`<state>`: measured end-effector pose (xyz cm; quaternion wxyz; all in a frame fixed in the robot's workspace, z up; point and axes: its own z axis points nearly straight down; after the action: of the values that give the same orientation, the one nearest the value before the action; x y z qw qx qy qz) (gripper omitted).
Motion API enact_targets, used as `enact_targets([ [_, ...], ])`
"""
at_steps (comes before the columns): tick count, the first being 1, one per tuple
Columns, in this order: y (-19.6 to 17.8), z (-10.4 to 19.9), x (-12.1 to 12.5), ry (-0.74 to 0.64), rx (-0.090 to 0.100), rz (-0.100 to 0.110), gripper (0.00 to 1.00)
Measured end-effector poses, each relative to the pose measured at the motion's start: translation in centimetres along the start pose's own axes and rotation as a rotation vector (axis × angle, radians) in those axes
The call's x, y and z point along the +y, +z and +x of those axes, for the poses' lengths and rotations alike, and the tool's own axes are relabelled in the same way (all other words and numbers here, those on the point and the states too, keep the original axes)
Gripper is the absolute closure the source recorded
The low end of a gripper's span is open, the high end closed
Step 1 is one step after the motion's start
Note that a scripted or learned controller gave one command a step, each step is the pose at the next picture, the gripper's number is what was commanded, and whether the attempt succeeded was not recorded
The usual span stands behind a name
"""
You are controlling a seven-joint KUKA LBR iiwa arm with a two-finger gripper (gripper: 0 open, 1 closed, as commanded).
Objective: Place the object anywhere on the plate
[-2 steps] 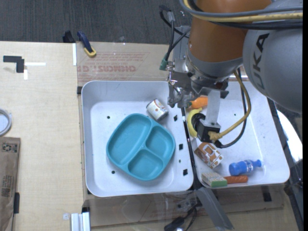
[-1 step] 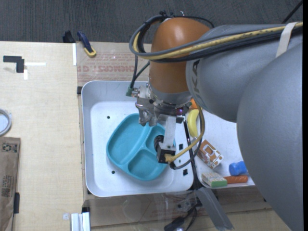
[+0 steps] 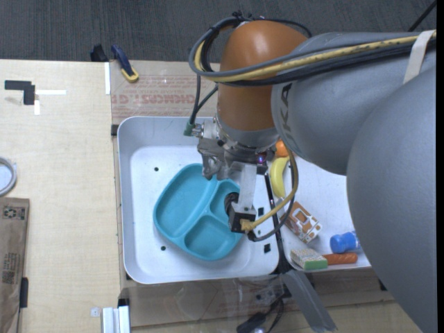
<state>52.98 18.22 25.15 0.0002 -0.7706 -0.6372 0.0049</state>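
The blue plate (image 3: 186, 214) lies slantwise in the left bin (image 3: 135, 186), its 3 wells bare, with open floor around it. My gripper (image 3: 214, 165) hangs over its upper right rim, suiting a drop; spread or pinching, I cannot tell. A yellow banana (image 3: 277, 175) lies in the right bin (image 3: 322, 196).

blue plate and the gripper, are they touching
Cannot tell. In the camera view the gripper overlaps the blue plate at its upper right rim, but looking down from above, neither contact nor a gap shows plainly.
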Motion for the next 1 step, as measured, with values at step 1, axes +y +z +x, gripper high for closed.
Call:
enact_targets([
  [1, 0.01, 0.00, 0.00, 0.000, 0.000, 0.000, 0.00],
])
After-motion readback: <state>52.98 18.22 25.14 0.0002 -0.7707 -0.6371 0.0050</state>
